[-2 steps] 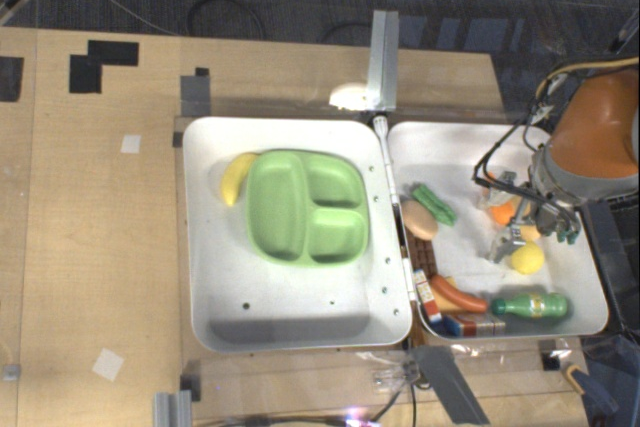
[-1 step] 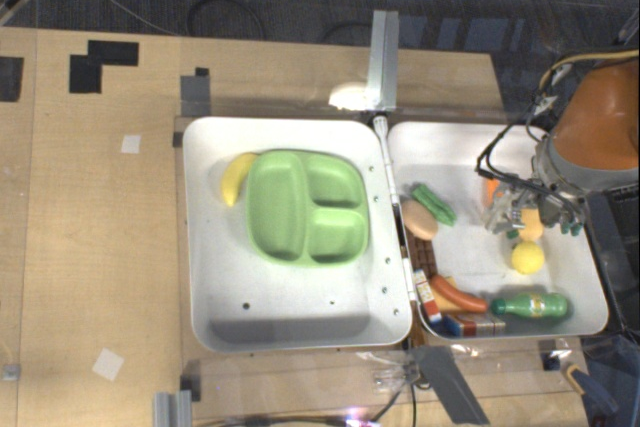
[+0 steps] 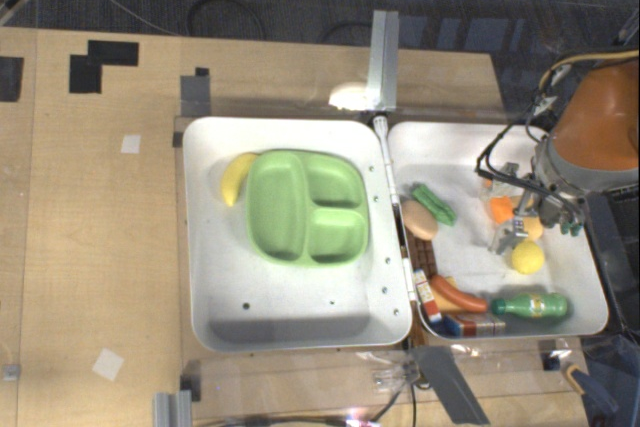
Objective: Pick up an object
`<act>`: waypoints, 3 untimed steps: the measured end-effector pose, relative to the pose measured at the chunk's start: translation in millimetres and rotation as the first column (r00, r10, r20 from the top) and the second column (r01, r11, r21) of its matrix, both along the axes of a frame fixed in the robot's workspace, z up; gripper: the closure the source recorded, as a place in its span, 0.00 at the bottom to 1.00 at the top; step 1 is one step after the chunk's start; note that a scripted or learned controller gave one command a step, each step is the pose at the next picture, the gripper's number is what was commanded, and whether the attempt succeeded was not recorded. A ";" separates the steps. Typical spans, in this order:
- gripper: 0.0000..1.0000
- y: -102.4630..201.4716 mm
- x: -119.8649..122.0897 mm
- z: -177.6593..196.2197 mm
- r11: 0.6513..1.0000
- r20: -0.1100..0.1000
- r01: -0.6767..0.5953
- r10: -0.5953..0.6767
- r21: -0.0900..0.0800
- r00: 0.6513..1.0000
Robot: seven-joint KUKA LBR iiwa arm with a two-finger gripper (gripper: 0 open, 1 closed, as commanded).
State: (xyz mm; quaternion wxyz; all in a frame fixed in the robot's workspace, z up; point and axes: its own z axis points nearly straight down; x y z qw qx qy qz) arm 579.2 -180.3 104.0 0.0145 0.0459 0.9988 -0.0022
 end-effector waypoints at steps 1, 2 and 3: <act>0.00 19.8 10.2 -14.7 0.999 -0.015 0.042 -0.042 0.004 0.999; 0.00 46.0 12.7 -14.6 0.989 -0.015 0.150 -0.150 0.006 0.989; 1.00 46.8 17.7 1.0 0.989 0.002 0.145 -0.145 0.006 0.989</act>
